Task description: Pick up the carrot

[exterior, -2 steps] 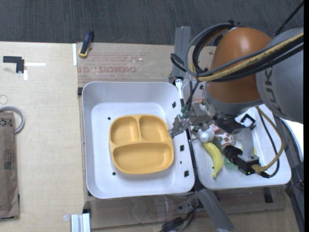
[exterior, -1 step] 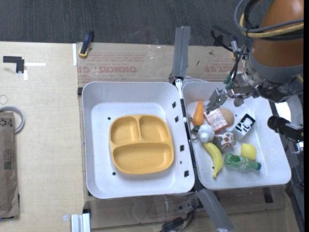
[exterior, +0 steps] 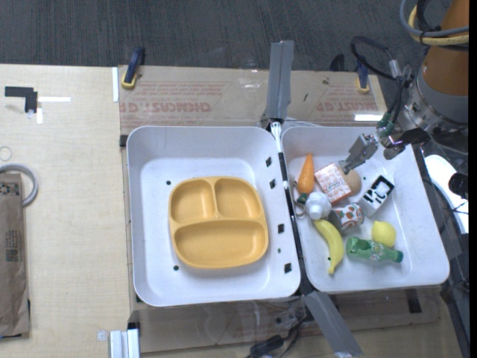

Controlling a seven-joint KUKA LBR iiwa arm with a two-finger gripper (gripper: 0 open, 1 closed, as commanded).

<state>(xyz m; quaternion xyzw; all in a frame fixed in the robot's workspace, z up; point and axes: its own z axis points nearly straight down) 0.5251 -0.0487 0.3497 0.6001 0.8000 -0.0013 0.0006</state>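
The carrot (exterior: 306, 173) lies by the left wall of the right bin (exterior: 425, 222). The end effector (exterior: 356, 156) hangs near it, holding nothing. I cannot tell how its grip stands. It should move left, then drop straight down.

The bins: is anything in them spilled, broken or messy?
Nothing looks spilled or broken. The right bin is crowded: the carrot, a banana, a lemon, a green bottle and small packets lie jumbled close together. The yellow tray sits slightly askew in the left bin. The pincer hovers beside the carrot.
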